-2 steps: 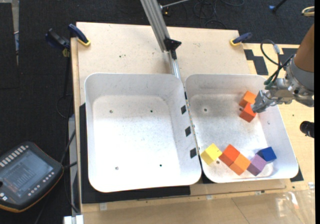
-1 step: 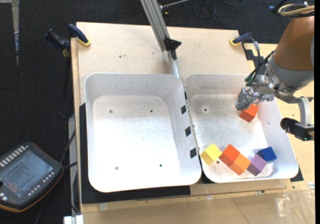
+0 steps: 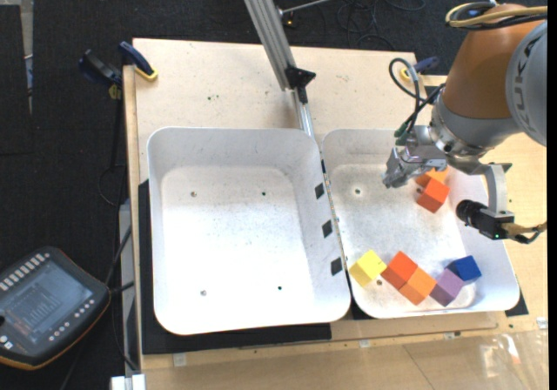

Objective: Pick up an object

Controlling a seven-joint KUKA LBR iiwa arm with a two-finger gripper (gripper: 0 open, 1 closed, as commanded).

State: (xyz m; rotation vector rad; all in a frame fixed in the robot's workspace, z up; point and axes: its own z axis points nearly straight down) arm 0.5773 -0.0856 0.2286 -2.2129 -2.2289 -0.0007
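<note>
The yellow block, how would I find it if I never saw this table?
Look in the right bin, along its near edge, where a row of blocks sits. The yellow block is at the left end, next to an orange block. It is the only yellow one.

One camera is looking down from above the table (image 3: 218, 75) at a slant, standing on its near side and facing toward its far edge. It is sitting far enough back that it is taking in both white bins whole: the left bin (image 3: 174, 153) is lying at mid-frame and the right bin (image 3: 365, 140) just beside it. Dark floor is showing beyond the table's far edge and to its left. The arm (image 3: 492, 75) is entering from the right of the table. A slanted metal pole (image 3: 261, 14) is crossing the view above the table's far half.
</note>
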